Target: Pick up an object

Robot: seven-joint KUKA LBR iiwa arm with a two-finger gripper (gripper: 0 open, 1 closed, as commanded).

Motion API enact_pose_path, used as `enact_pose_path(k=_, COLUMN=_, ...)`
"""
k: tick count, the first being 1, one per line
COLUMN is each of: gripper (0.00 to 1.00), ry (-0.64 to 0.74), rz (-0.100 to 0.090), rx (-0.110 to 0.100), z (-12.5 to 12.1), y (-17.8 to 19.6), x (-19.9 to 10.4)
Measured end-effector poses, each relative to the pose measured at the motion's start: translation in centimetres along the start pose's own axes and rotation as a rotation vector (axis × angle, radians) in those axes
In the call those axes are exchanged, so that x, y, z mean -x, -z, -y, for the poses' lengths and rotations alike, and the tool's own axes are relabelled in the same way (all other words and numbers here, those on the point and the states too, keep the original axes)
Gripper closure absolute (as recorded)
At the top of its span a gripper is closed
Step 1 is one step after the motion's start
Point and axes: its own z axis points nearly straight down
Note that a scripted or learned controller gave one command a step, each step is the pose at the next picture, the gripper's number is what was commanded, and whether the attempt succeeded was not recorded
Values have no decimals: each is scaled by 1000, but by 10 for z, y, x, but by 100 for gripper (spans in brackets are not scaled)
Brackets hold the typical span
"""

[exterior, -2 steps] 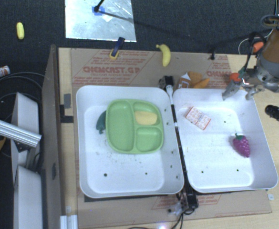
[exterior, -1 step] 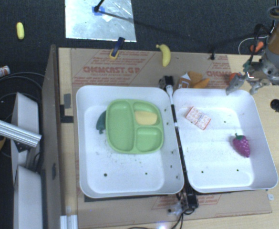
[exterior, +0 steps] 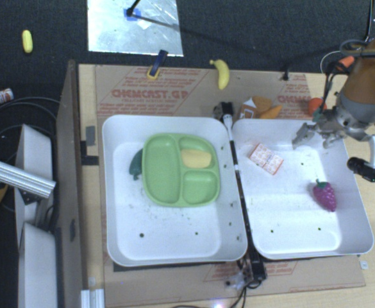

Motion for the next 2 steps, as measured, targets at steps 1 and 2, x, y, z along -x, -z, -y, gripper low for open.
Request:
enact_pose_path(k=1, gripper=0, ry=-1, rz=2, rx=5, z=48, y=33, x=1)
enact_pose_path(k=2, gripper=0, ry=0, rz=1, rx=4, z=75, y=44, x=0)
